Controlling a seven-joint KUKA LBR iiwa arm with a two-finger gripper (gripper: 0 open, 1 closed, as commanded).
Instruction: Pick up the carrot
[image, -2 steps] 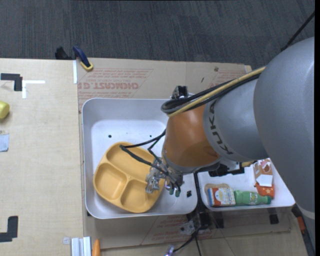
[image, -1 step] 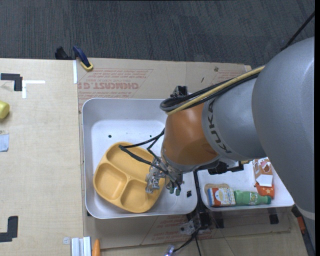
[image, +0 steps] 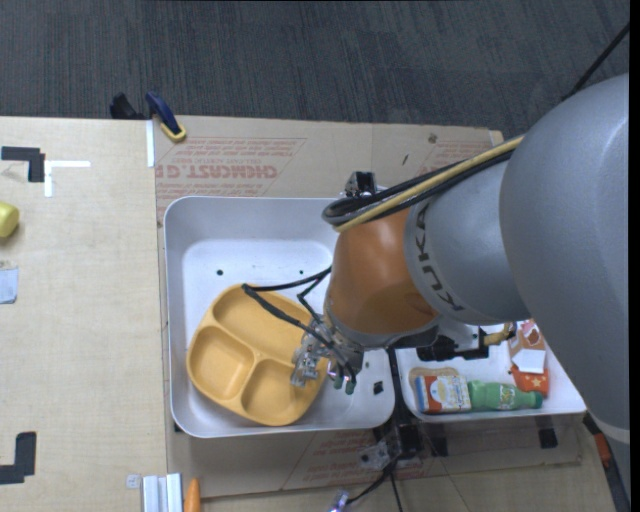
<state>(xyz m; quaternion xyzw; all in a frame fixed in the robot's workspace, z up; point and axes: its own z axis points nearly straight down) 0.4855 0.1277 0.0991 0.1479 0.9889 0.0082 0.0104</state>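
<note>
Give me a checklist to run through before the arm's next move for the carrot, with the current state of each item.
1. Carrot located: cannot tell. No carrot is plainly visible; the arm covers part of both bins.
2. Gripper position: ok. It is low over the right edge of the yellow divided plate in the left bin.
3. Something between the fingers: cannot tell; the view is too cluttered there.
4. Plate compartments: ok. The visible sections hold nothing to bump.
5. Right bin contents: ok. A flat packet and a red-and-white carton lie apart from the gripper.
6. Cable slack: not ok. A black cable trails across the plate near the gripper.
</note>
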